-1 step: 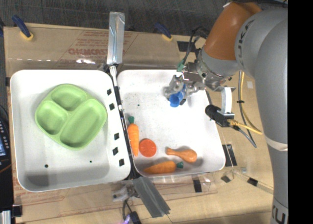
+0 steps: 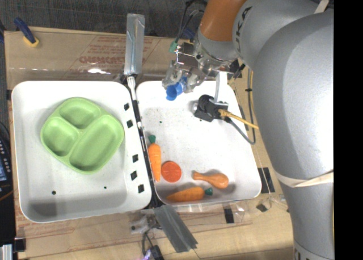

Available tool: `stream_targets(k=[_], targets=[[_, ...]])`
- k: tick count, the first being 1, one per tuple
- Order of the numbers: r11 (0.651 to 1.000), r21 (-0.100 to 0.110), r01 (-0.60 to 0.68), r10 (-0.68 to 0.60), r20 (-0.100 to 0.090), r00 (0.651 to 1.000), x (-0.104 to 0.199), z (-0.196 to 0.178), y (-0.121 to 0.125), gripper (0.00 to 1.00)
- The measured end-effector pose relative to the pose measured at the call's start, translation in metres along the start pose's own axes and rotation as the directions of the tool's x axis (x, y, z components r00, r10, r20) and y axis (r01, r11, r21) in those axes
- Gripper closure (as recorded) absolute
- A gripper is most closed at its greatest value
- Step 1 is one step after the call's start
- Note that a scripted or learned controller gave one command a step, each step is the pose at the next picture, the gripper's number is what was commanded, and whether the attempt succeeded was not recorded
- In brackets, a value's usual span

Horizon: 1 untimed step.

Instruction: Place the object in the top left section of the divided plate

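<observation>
A green divided plate [image 2: 83, 134] with three sections lies in the left bin [image 2: 34, 196]. My gripper [image 2: 177, 86] hangs over the far left corner of the right bin [image 2: 238, 145], pointing down and to the left. A small blue object [image 2: 173, 91] sits between its fingertips, and the fingers look shut on it. The plate is well to the left of the gripper, across the wall between the bins.
In the near part of the right bin lie an orange carrot [image 2: 154, 161], a red-orange disc [image 2: 171, 171], a toy drumstick [image 2: 211, 179] and a second carrot [image 2: 186, 195]. A black part with a cable [image 2: 206, 108] hangs from the wrist.
</observation>
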<state>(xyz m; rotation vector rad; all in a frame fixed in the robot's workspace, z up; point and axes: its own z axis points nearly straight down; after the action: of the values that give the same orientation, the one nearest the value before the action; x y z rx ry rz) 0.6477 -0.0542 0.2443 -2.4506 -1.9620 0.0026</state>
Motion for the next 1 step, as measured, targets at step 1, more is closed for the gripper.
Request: stream_targets(k=[1], targets=[[0.977,0.005,-0.215,0.215,0.002,0.977,-0.0594,0.0266,-0.057,1.0]])
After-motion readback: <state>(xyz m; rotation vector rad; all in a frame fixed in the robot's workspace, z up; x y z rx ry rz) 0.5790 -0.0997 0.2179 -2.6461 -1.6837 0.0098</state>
